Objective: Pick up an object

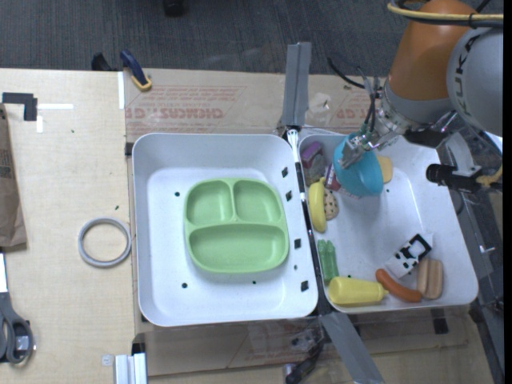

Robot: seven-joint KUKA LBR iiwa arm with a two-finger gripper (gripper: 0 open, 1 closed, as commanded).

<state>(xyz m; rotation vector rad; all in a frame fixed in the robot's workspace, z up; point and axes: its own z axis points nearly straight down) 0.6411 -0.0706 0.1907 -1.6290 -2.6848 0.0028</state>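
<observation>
My gripper (362,144) hangs over the back of the right bin (448,214), under the arm's orange band. Its fingers pinch the upper rim of a blue cup (362,173), which hangs tilted beneath them, over the bin's back left part. A yellow piece (387,169) peeks out just behind the cup and a red bit (332,184) sits at its left edge. I cannot tell whether the cup's bottom still touches the bin floor.
The right bin also holds a purple item (312,155), a banana (318,207), a cookie (330,206), a green piece (327,260), a yellow block (354,292), a red sausage (398,286), a bun (431,278) and a black-and-white toy (410,254). A green divided plate (237,226) lies in the left bin (152,238).
</observation>
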